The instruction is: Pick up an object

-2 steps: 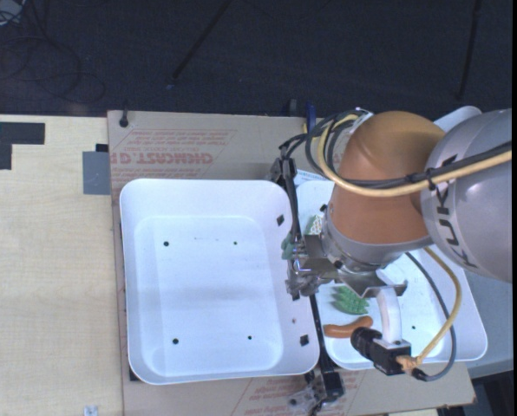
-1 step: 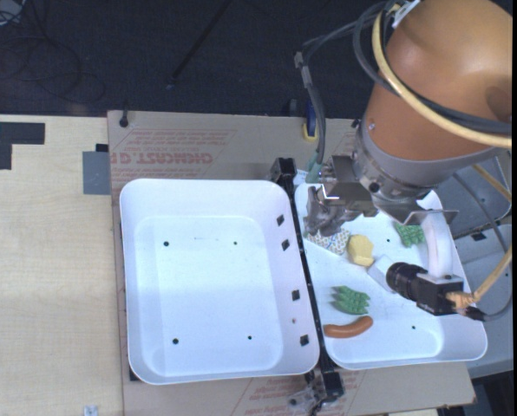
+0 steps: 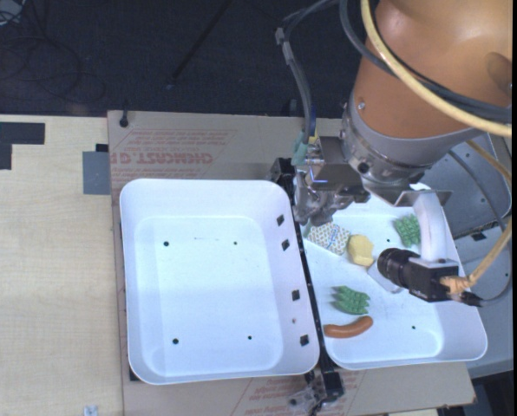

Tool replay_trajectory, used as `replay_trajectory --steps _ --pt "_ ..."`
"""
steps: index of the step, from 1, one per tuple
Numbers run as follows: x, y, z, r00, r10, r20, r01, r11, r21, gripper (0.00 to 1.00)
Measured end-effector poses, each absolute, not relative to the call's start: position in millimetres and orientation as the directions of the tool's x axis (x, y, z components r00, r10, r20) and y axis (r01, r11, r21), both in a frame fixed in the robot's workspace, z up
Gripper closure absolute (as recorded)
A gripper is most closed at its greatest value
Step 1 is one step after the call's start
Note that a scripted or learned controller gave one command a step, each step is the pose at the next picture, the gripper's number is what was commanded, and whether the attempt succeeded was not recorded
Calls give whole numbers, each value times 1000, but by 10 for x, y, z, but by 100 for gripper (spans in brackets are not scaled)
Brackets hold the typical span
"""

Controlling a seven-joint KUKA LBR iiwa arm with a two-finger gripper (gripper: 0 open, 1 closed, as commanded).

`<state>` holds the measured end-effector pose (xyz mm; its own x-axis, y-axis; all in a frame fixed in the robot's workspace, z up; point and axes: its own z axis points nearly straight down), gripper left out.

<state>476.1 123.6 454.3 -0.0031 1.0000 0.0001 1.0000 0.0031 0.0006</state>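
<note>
Camera view, one entry per item. Table: carries two white bins side by side. Left bin: nothing loose seen in it. Right bin: five loose items. Packet, white with a blue pattern: lies in the rear-left part of the right bin, close to the wall shared with the left bin. Its long axis seems to run on a slant from rear-left to front-right. Yellow lump: just beside the packet, on its right. Green strip: further right, near the rear. Green bunch and sausage: toward the front, the sausage lying crosswise. My gripper: low over the rear-left corner of the right bin, with the packet just in front of it and slightly right, the nearest item by my judgement. Whether it is released or clenched I cannot tell, and I see nothing held in it. My arm: reaches in from the right, orange band high, wrist pointing steeply down. Likely move: a short shift frontward onto the packet.
</note>
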Motion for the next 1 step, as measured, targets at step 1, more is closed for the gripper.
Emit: replay_trajectory --steps 1 --pt "4758 1241 4615 -10 1000 -3 1000 10 -6 100"
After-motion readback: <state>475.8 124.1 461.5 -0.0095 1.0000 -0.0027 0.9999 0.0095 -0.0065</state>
